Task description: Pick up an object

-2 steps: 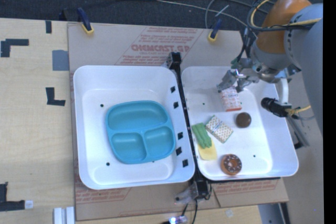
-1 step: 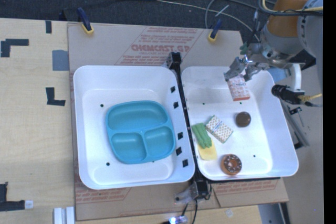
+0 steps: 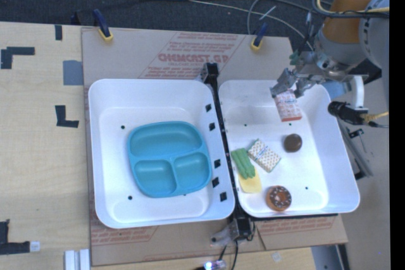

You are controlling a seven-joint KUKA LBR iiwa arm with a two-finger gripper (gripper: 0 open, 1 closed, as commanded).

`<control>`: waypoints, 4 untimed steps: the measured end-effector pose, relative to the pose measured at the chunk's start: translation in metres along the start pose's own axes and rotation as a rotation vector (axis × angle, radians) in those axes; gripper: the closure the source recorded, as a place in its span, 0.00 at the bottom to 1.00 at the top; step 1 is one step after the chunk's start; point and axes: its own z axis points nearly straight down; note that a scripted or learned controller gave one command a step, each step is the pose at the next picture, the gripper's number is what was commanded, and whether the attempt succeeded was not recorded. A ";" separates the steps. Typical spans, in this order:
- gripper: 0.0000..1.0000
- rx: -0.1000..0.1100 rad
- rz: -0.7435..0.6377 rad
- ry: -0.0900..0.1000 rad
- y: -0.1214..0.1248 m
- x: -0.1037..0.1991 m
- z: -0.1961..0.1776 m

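A flat white card with red print (image 3: pixel 289 106) is seen pinched by the hand (image 3: pixel 284 91), hanging above the right bin (image 3: pixel 329 196).

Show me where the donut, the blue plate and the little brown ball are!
donut (image 3: pixel 278 198): camera view, on its sprinkled top, near the hole.
blue plate (image 3: pixel 169 158): camera view, on the ridge between its compartments.
brown ball (image 3: pixel 292 143): camera view, on the middle of its rounded top.

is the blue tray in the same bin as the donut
No, the blue tray lies in the left bin, while the donut sits in the right bin.
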 end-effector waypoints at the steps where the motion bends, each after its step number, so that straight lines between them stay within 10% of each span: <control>1: 1.00 0.000 -0.004 0.001 -0.001 0.057 -0.010; 4: 1.00 0.003 -0.005 0.000 -0.021 0.226 -0.016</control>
